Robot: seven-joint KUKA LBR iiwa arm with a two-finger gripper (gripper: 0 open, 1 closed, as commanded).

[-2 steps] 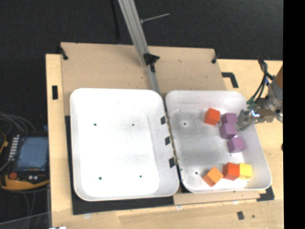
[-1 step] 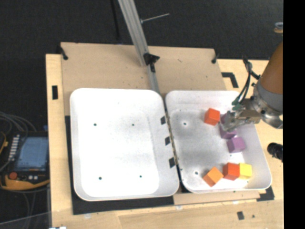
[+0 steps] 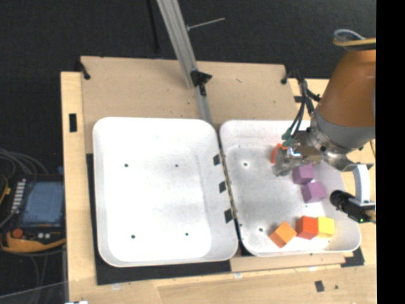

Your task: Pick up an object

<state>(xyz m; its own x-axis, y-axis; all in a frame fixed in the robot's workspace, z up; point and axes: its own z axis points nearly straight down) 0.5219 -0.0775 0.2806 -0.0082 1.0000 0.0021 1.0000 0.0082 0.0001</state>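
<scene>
Blocks lie in the right bin (image 3: pixel 253 138), five counted: two purple, two orange, one yellow. The gripper (image 3: pixel 286 159) hangs over that bin's upper middle, under the grey wrist and orange band of the arm (image 3: pixel 351 100). Whether it is wide, narrow or holding anything cannot be told; a small orange-red patch shows at its left edge, but what that is stays unclear.

Just right of and below the gripper sits one purple block (image 3: pixel 304 173), and the second purple block (image 3: pixel 313 191) lies just beyond it, further down and right, the two touching or nearly so. Well below the gripper, near the bin's front wall, three blocks stand in a row: an orange block (image 3: pixel 283 233) nearest the left, a darker orange block (image 3: pixel 307 227) beside it, and a yellow block (image 3: pixel 326 226) touching that one on the right.

Far left of the gripper lies the left bin (image 3: pixel 155 189). There are two bins in all, edge to edge.
</scene>
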